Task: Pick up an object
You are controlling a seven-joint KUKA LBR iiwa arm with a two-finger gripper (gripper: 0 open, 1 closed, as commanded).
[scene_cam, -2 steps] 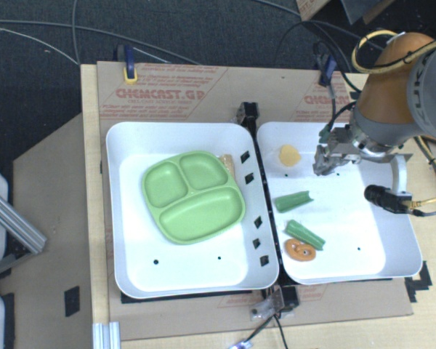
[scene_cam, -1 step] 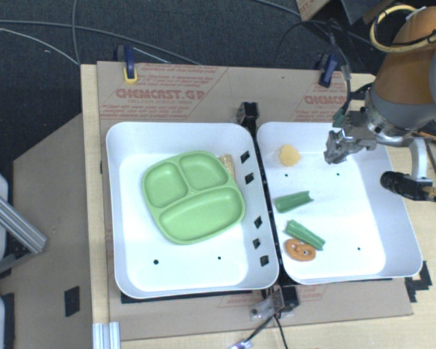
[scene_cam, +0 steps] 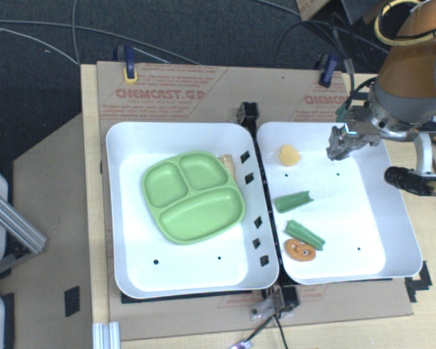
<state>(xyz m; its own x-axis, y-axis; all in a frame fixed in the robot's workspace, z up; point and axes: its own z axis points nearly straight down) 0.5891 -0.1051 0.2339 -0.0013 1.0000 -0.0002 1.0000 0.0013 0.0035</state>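
Four small things lie in the right bin (scene_cam: pixel 392 260): a yellow piece (scene_cam: pixel 289 155) at ten o'clock, two green pieces (scene_cam: pixel 293 201) mid-left, an orange disc (scene_cam: pixel 301 251) at seven. The gripper (scene_cam: pixel 339 148) hovers at twelve o'clock, its grip impossible to tell. The bench (scene_cam: pixel 167 86) board reads "CHEMCAST GP".

Right bin (scene_cam: pixel 392 257) holds a yellow lump (scene_cam: pixel 289 155), two green pieces (scene_cam: pixel 293 201) (scene_cam: pixel 305 233) — and an orange disc (scene_cam: pixel 301 251).

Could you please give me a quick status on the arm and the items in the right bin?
End effector over right bin, far edge, nothing seen held. Yellow piece nearest it, two green pieces and orange piece nearer front. Path to yellow piece looks clear.
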